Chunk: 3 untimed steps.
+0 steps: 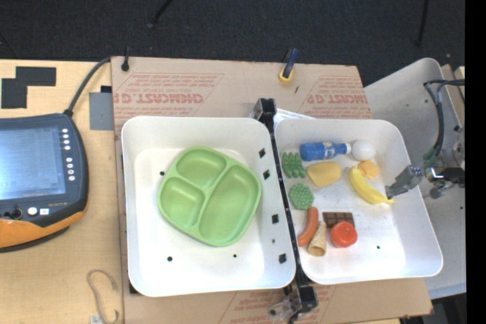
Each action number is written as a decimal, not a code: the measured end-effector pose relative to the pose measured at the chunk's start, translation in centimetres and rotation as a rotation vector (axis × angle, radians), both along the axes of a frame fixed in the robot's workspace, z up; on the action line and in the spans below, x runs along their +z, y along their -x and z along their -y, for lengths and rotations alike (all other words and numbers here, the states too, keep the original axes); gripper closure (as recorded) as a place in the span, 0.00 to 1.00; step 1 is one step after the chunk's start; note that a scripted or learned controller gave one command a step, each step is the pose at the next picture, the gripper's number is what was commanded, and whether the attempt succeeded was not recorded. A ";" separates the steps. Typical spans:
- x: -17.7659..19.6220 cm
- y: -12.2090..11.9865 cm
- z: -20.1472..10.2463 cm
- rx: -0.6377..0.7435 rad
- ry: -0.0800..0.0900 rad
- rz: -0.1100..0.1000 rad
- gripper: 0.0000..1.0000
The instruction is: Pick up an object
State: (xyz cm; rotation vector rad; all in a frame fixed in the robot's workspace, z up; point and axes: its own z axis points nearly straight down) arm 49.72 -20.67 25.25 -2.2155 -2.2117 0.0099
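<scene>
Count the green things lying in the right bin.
2: a ridged green piece against the right bin's left wall near the blue bottle, and a round bumpy green one just below it. Others may lie hidden under the pile.

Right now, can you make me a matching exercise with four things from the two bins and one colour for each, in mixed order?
Things:
1. divided plate
2. bottle
3. banana
4. tomato

Colours:
A. yellow
B. red
C. green
D. blue

Pairs: 1-C, 2-D, 3-A, 4-B
</scene>
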 end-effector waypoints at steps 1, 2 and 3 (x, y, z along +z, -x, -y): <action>0.5 -0.2 0.0 0.002 0.003 0.011 0.00; -5.3 0.8 -0.3 0.003 0.000 0.004 0.00; -11.5 0.2 -0.3 0.003 0.000 0.004 0.00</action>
